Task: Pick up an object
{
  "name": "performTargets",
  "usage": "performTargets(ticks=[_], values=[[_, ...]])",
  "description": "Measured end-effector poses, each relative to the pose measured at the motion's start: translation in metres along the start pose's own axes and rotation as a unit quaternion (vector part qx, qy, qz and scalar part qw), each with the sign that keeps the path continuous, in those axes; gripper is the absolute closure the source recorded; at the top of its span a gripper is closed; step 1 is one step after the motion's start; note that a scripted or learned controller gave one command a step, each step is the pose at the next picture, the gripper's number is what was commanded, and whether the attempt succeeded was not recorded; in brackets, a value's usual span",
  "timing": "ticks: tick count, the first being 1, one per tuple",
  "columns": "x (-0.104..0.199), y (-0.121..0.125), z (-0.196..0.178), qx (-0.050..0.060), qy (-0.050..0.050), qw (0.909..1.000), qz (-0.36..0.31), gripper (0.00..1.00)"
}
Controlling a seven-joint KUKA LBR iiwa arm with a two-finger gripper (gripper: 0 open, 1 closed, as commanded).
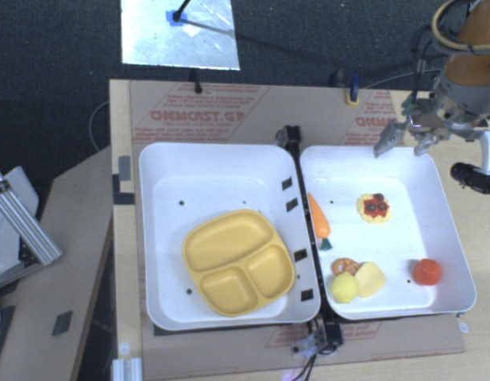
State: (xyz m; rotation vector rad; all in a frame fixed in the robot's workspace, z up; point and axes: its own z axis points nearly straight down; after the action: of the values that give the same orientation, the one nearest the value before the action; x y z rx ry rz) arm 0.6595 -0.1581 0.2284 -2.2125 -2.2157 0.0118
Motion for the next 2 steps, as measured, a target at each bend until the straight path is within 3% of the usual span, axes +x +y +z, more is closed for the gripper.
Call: performTargets(ticks=[1, 2], values=[[0.001, 0.002, -0.007, -0.005, -0.001, 1.0000, -0.001, 0.00], [-0.002, 0.007, 0.039, -0.004, -0.001, 1.0000, -0.001, 0.00]])
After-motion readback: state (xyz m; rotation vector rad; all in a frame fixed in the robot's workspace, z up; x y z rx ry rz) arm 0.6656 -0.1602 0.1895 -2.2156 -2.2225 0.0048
